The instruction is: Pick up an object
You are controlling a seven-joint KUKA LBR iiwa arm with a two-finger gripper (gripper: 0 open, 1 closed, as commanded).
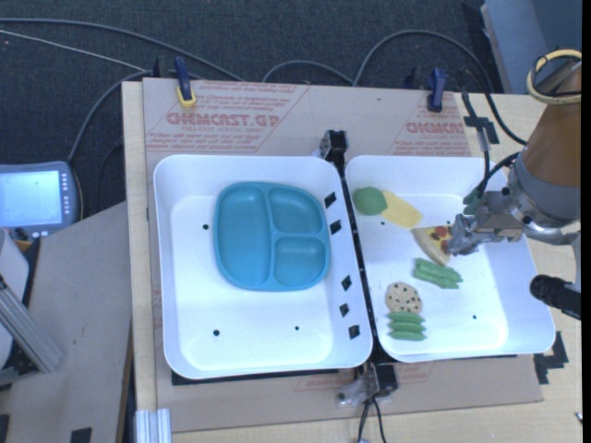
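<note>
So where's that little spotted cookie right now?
The cookie lies in the right bin, near its front left corner, just above the green ridged piece and below-left of the green pod.

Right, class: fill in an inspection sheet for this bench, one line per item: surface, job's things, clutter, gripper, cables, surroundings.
Surface: a board bench bearing a left bin and a right bin, side by side.
Job's things: in the right bin, a green round piece, a yellow piece, a pizza slice, a green pod, a cookie and a green ridged piece.
Clutter: a blue divided tray in the left bin.
Gripper: the gripper is low over the right bin, at the pizza slice; fingers too blurred to judge.
Cables: several cables run over the floor behind the bench.
Surroundings: a handheld screen to the left; blue clamps on the bench's far edge.
</note>
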